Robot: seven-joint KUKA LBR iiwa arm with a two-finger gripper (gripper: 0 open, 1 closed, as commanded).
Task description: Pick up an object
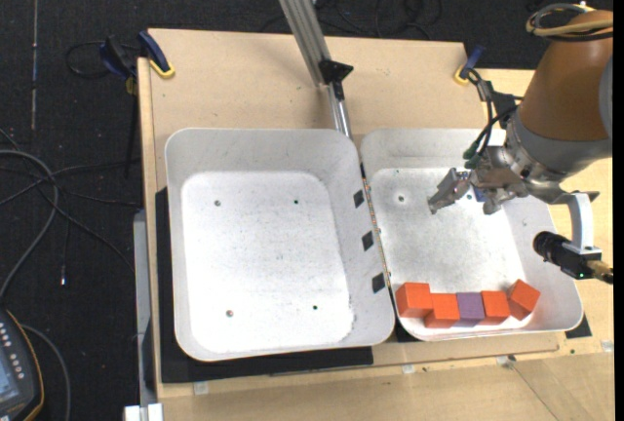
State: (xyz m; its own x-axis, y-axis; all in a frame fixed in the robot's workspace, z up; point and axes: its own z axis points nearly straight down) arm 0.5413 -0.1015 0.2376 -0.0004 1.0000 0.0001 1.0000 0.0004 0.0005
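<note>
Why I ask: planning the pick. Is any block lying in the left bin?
No, the blocks all sit along the near wall of the right bin.

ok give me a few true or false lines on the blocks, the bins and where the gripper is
1. The blocks lie in the right bin. True.
2. The blocks are spread over the far end of that bin. False: they sit in a row along its near edge.
3. One block in the row is purple. True.
4. The gripper is over the left bin. False: it is over the right bin, on the far side of the blocks.
5. The gripper holds an orange block. False: nothing shows between its fingers, and the blocks lie apart from it.
</note>
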